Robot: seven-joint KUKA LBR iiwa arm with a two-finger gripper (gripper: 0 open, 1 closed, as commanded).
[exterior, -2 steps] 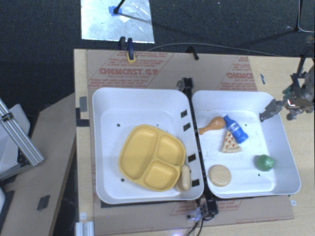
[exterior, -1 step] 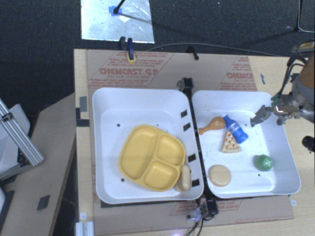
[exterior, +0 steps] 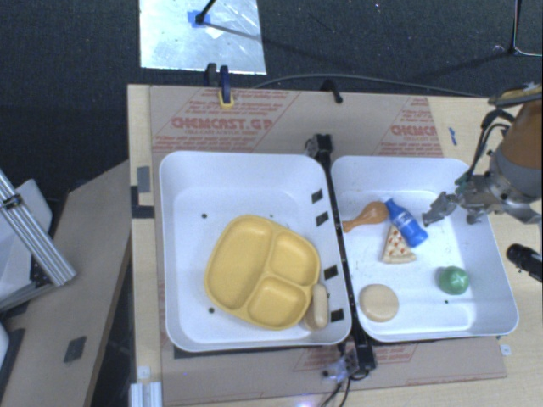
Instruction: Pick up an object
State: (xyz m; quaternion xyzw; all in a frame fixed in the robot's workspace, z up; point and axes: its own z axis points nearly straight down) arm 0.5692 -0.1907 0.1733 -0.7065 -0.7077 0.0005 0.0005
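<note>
Bun (exterior: pixel 378 302) sits nearest, at the front of the right bin (exterior: pixel 488 253); looks like light, smooth, rigid plastic, round, so grip across its width. Behind it: pizza slice (exterior: pixel 397 246), flat, hard to pinch; blue bottle (exterior: pixel 405 222), cylindrical, slippery; drumstick (exterior: pixel 366 216). Green ball (exterior: pixel 453 280) to bun's right may roll. Gripper (exterior: pixel 451 203) hangs behind the ball, fingers apart, holding nothing.

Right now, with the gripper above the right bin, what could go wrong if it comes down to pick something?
The blue bottle, pizza slice and drumstick lie touching, so the gripper may push them instead of holding one. The green ball could roll away.
</note>
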